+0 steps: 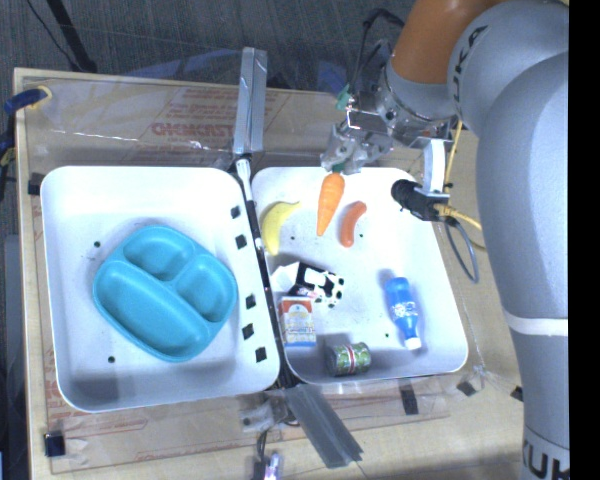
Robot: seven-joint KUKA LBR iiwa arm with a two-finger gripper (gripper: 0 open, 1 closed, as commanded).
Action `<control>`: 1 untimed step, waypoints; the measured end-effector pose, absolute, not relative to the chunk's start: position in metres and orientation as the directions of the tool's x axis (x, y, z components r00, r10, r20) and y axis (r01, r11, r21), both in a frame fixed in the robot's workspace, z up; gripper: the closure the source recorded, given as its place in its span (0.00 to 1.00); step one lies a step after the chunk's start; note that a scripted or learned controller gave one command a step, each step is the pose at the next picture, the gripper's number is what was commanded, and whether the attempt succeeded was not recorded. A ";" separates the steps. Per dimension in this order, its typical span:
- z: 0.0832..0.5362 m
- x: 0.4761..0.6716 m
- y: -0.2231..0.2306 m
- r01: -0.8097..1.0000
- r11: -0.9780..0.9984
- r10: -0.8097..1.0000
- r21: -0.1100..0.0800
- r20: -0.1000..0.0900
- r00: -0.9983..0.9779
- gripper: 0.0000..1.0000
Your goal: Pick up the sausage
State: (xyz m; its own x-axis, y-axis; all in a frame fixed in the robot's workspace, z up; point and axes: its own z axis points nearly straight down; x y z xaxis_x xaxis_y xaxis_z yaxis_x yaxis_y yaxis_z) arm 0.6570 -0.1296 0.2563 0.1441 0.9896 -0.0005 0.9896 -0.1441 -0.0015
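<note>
Our jaws (pixel 337 161) hang at the far rim of the right bin (pixel 448 298), tips down; we cannot tell from this slant whether they are parted or pressed together. Directly below them, its top touching or nearly touching the tips, lies the carrot (pixel 328 203), pointing away from them toward the near side. The sausage (pixel 351 223) lies just beside the carrot, below the jaws and a little to their right, loose on the bin floor. Below and to the left of the jaws, a banana (pixel 275 223) rests against the bin wall. Farther below we see a black-and-white toy (pixel 320 283), a small carton (pixel 297 321), a can (pixel 348 357) and a blue bottle (pixel 402 311). Well to the left of the jaws, the left bin (pixel 70 198) holds a blue tray (pixel 163 291).
</note>
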 end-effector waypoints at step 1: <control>0.198 0.650 -0.137 0.927 -0.376 0.927 -0.007 -0.001 0.376 1.00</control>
